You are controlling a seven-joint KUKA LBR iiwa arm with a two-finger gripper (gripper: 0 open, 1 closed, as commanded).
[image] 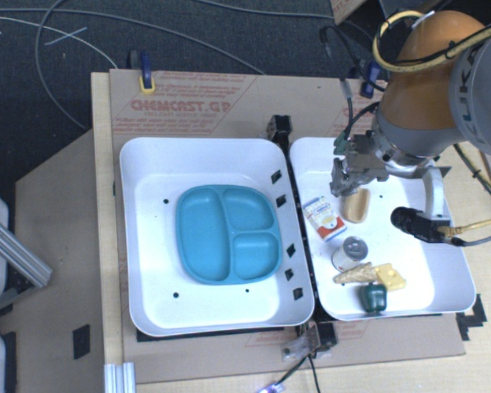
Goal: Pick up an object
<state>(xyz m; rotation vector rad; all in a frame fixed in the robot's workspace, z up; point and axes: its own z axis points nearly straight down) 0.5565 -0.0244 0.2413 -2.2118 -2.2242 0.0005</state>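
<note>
Small things lay in the right bin (442,289). One tan block (356,205) sat near its far left corner, right under the gripper (349,180). The gripper might bump the block away, because other things lay close.

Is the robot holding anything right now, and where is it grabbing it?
Can't tell. The gripper hangs right above a tan cylinder in the right bin, but the hold itself is hidden.
</note>
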